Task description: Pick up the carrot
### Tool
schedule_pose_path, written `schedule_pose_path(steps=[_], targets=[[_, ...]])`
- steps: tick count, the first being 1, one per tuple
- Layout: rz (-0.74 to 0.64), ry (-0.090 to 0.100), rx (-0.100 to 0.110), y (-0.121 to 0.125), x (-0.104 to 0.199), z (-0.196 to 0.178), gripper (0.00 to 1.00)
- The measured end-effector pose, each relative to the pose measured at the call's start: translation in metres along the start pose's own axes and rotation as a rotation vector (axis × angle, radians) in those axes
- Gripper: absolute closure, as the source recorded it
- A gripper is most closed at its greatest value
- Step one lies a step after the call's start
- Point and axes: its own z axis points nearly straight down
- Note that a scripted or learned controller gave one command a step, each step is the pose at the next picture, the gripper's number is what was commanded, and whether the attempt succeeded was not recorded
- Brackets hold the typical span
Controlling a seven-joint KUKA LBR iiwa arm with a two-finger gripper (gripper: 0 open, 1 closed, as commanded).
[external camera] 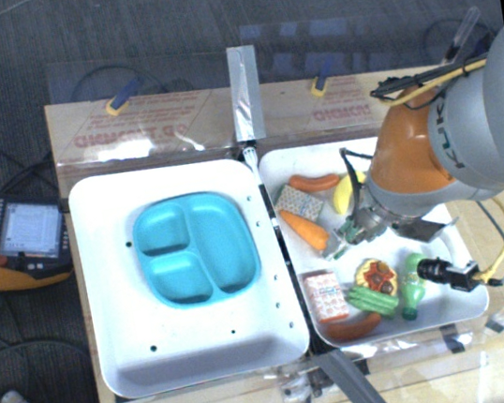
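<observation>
gripper (344,233) just beside carrot (305,229)

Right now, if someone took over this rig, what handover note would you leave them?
Gripper: low in the right bin, beside the carrot; whether its fingers are open or shut cannot be told.
Carrot: lying in the right bin near the divider, below the hot dog and beside the grey sponge. It is not lifted.
Blue tray: in the left bin.
Done: approach to the carrot.
Left: grasp the carrot and lift it.
</observation>
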Motion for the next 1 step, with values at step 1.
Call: schedule_pose_path(steps=[1], targets=[[0.306,-0.005,0.014,0.0266,0.0398,-0.1508,1.00]])
